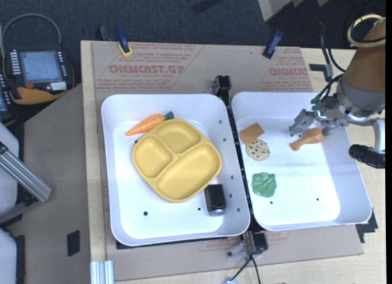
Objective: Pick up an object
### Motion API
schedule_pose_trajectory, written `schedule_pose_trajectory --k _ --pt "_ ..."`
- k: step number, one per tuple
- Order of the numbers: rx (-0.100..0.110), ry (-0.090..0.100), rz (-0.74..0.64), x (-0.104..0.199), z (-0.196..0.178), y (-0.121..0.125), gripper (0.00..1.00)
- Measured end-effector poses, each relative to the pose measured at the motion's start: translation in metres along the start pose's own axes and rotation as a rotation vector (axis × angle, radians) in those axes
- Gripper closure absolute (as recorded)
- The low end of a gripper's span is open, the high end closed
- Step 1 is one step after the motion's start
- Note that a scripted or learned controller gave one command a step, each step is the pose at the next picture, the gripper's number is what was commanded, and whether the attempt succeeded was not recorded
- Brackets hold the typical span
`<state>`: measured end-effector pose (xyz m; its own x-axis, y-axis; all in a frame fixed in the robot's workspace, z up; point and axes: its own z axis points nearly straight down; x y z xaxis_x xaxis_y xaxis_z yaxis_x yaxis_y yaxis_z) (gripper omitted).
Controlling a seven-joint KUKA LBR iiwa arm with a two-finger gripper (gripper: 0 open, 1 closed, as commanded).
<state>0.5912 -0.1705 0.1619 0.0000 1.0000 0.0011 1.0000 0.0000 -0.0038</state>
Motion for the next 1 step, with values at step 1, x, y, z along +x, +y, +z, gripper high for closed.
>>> schedule_pose_trajectory --k 1 --pt "-0.001 0.0 0.0 0.0075 0.0511 -0.0069 0.0"
